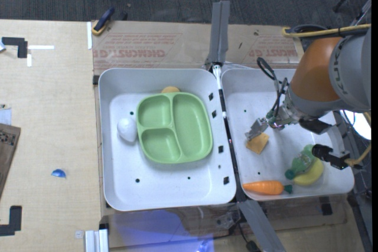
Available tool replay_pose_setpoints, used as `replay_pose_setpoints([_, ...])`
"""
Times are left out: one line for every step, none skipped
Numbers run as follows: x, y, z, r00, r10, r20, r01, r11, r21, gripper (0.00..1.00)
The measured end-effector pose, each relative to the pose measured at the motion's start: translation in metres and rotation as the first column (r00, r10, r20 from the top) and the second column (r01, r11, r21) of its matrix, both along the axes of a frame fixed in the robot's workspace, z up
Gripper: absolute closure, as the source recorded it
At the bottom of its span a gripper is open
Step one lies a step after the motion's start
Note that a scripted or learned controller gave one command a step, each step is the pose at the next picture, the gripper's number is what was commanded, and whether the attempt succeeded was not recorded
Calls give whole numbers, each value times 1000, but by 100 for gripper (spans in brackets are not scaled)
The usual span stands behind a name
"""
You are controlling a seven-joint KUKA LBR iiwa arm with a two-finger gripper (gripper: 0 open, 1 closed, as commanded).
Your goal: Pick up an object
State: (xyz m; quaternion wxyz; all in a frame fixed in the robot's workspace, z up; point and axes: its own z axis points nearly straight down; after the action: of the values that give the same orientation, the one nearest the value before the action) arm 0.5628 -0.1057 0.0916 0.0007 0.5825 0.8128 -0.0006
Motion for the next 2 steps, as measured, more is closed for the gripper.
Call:
replay_pose_setpoints([-3, -40, 0, 976, -217, 0, 217, 976, 0, 0])
replay_pose_setpoints([-53, -2, -1, 990, -139, -3, 139, 990, 1, 0])
